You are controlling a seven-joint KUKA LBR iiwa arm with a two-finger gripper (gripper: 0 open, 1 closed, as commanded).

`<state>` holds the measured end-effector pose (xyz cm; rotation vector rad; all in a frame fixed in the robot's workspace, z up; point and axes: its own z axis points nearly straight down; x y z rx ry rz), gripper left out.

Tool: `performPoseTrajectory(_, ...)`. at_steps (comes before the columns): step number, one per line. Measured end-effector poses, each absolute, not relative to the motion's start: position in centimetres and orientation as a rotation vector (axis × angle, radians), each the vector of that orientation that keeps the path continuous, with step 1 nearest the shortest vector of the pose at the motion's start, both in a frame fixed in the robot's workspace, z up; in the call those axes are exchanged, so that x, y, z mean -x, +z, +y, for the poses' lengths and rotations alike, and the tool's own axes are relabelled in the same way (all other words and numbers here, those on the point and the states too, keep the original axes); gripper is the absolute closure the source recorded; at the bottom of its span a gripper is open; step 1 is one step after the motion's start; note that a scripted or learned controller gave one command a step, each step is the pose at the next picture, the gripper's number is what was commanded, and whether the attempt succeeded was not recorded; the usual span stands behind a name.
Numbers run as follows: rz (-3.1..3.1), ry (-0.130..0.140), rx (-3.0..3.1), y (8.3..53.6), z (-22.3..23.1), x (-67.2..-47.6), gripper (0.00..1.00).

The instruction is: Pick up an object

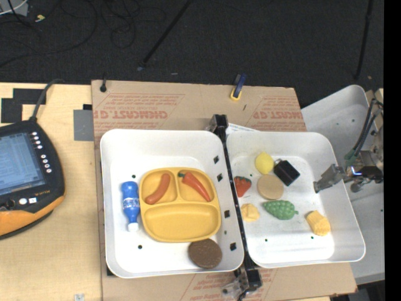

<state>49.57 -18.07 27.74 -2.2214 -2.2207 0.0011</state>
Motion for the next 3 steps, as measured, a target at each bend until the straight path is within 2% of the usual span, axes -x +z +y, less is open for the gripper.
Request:
performPoseTrajectory(1, -2.219, 0.002, 2.221, 28.7, -18.2, -49.6, 1.0)
performPoseTrajectory(2, -2.231, 0.001, 2.197, 23.1, -1.1, -52.4, 1.0)
performPoseTrajectory(3, -2.227, -0.013, 2.22, 35.2, 0.8, -47.5, 1.0)
